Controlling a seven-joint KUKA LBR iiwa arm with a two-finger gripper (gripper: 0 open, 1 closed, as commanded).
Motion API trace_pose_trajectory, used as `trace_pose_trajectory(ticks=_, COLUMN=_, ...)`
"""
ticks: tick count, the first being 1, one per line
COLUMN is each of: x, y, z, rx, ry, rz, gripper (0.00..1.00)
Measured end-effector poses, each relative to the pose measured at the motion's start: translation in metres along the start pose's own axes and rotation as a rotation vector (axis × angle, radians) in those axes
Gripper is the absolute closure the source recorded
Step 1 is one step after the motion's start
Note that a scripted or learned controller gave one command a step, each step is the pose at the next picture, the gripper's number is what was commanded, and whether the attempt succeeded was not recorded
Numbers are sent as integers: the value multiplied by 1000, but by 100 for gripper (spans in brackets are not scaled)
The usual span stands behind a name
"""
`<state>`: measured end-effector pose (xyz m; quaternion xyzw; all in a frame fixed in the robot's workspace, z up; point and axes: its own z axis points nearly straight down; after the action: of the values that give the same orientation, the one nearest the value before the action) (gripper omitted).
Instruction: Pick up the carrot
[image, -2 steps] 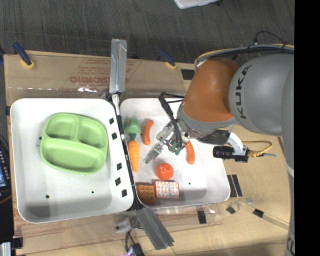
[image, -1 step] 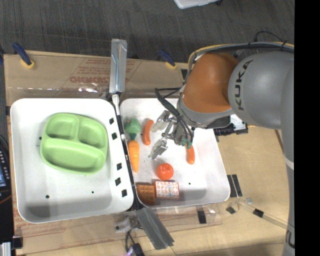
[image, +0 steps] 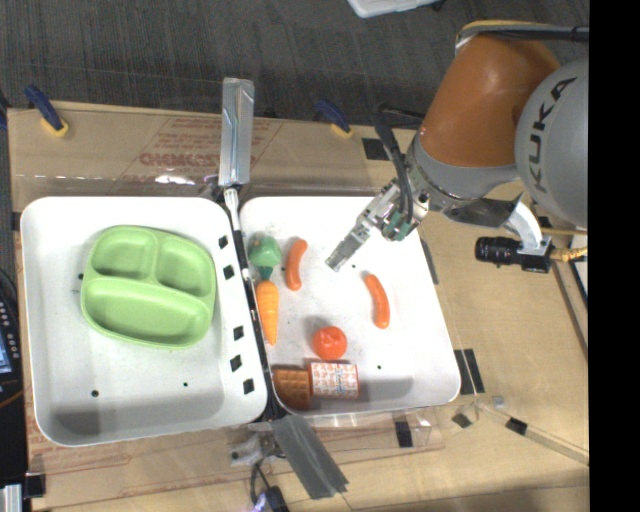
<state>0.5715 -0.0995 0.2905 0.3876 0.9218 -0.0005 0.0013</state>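
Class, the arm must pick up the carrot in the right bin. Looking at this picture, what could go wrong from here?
1. The carrot lies tight against the right bin's left wall, so a finger may not fit behind it.
2. Its green top and a sausage sit close by; the gripper, hovering to the right of them, might close on the wrong item.
3. The tomato is near the carrot's tip and may get knocked.

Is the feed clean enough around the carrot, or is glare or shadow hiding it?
In the camera view the carrot is evenly lit and sharp against the right bin, hard by the divider; soft shadows darken both bins' near walls, short of the carrot; faint glare streaks the cardboard behind the left bin; the gripper looks slightly soft, its fingers not resolvable.
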Motion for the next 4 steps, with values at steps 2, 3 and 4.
trace_pose_trajectory(ticks=2, x=65, y=34, z=99, rx=2, ry=5, rz=-305, gripper=0)
trace_pose_trajectory(ticks=3, x=-15, y=-11, z=173, rx=1, ry=5, rz=-540, gripper=0)
trace_pose_trajectory(ticks=4, x=-26, y=7, z=125, rx=0, ry=1, rz=-227, gripper=0)
